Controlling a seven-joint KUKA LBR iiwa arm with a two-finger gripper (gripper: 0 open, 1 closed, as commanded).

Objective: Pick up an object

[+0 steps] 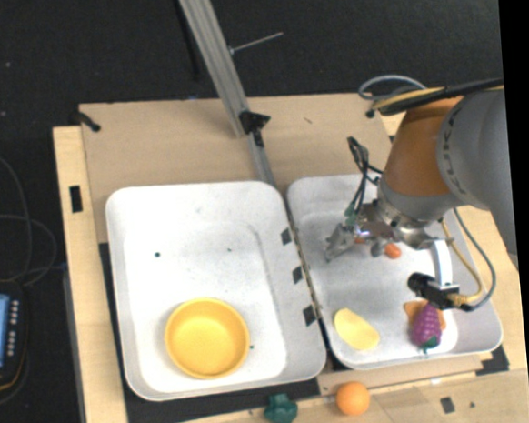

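Observation:
My gripper [362,237] hangs low over the upper middle of the right bin [323,201], below the grey arm with its orange band [420,157]. A small orange object [392,251] lies right beside the gripper's right side; I cannot tell whether it is touched. A pale yellow piece [356,329] rests near the bin's front left. At the front right, a purple bunch of grapes [426,326] lies against an orange piece [413,309]. The left bin [192,221] holds a yellow bowl [206,337] at its front.
An orange ball [352,398] and a green object [280,410] lie on the bench in front of the bins. A grey slanted pole [227,81] rises behind the bins. Black cables [466,281] trail off the wrist over the right bin.

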